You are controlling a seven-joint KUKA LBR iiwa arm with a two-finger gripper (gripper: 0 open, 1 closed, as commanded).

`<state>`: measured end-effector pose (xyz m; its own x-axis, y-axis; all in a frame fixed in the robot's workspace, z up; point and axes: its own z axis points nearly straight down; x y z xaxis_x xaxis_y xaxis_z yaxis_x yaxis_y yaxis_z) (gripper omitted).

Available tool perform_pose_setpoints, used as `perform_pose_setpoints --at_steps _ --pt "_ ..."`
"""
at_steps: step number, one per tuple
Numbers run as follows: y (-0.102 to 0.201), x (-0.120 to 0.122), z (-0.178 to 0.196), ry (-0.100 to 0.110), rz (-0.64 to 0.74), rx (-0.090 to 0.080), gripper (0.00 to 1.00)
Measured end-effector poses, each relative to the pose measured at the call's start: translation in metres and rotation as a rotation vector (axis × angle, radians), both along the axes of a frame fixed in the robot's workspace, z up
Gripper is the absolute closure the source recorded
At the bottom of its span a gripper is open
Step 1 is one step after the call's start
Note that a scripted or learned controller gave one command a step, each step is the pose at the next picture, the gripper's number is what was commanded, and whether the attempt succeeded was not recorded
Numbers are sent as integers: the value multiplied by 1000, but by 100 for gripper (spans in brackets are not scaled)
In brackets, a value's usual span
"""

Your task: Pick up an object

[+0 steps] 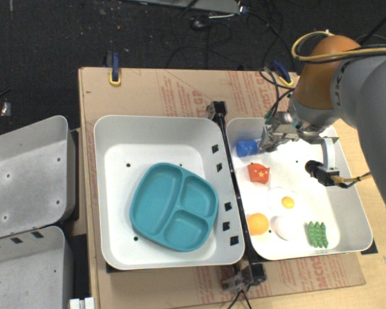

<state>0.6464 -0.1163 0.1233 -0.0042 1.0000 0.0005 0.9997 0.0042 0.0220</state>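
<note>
Here the tool [270, 141] of the grey arm hangs low over the far left corner of the right bin [350, 205], just beside a small blue block [246, 148] that lies against the bin's left wall. Whether the tool is spread or pressed together, the view does not let one tell, because its tip is small and dark against the white floor; nothing is seen pinched in it. The blue block seems the likely thing for this try, since it is the nearest to the tool. It looks like a light, stiff toy piece with flat faces, so it should bear a firm pinch without harm, and the best hold would be across its two free sides, away from the wall. The wall is the difficulty: one side of the tool may have no room to go down between block and wall. Near the block lies a red piece with a yellow mark [259, 172], further toward the front a small yellow ball [287, 203], an orange ball [258, 223], a white rounded thing [284, 227] touching it or nearly so, and a green ridged toy [317, 234]. The round ones would probably roll away from a pinch. The left bin [109, 172] holds a teal divided plate [174, 206].
</note>
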Motion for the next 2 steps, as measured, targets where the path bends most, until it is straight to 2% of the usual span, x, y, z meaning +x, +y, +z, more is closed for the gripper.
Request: perform_pose_setpoints --at_steps 1,2 --pt "5 11 55 15 0 -2 100" --pt "5 12 90 16 -1 -2 100"
